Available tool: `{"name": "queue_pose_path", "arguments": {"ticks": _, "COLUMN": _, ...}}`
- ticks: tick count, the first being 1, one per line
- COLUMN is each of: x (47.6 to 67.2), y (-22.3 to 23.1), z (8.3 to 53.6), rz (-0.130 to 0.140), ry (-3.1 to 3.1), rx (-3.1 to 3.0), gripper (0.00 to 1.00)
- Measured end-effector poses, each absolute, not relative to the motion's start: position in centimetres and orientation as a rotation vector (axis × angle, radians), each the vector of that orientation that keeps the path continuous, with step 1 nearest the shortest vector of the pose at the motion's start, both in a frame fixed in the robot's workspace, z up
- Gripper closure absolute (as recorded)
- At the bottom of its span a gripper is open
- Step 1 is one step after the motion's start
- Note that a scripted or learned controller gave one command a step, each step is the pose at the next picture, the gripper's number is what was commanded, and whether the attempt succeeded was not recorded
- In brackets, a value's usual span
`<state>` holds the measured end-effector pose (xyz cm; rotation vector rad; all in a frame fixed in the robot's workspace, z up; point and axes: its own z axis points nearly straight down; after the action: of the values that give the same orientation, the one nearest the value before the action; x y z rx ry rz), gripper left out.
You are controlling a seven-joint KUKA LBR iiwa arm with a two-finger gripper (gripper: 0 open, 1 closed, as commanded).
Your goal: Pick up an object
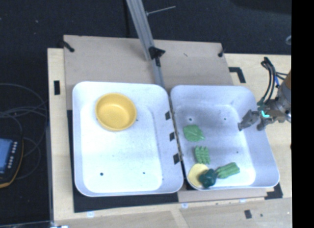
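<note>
The arm comes in low from the right, its gripper [254, 120] hanging over the right rim of the right bin [216, 99]. The two fingers stand apart, with nothing between them.

All places below are given from the right bin. In its middle lies a green leafy toy [193, 133], and just nearer the front a green ridged piece [201, 153]. At its front edge sits a small yellow cup [196, 173], with a dark teal object [208, 178] touching it, and a green cucumber-like toy [227, 170] beside that. All are well apart from the gripper.

To its left, the left bin [117, 163] holds a yellow bowl [116, 111]. A grey pole [140, 18] rises behind the seam between them.
</note>
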<state>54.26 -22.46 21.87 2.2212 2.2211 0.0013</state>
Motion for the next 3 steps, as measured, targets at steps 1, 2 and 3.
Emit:
{"name": "queue_pose_path", "arguments": {"ticks": 1, "x": 54.3, "y": -22.5, "z": 21.9, "rz": 0.001, "ry": 2.221, "rx": 2.221, "gripper": 0.0}}
{"name": "queue_pose_path", "arguments": {"ticks": 2, "x": 54.7, "y": -22.5, "z": 17.5, "rz": -0.003, "ry": 2.222, "rx": 2.224, "gripper": 0.0}}
{"name": "queue_pose_path", "arguments": {"ticks": 3, "x": 54.6, "y": -22.5, "z": 11.3, "rz": -0.005, "ry": 2.223, "rx": 2.225, "gripper": 0.0}}
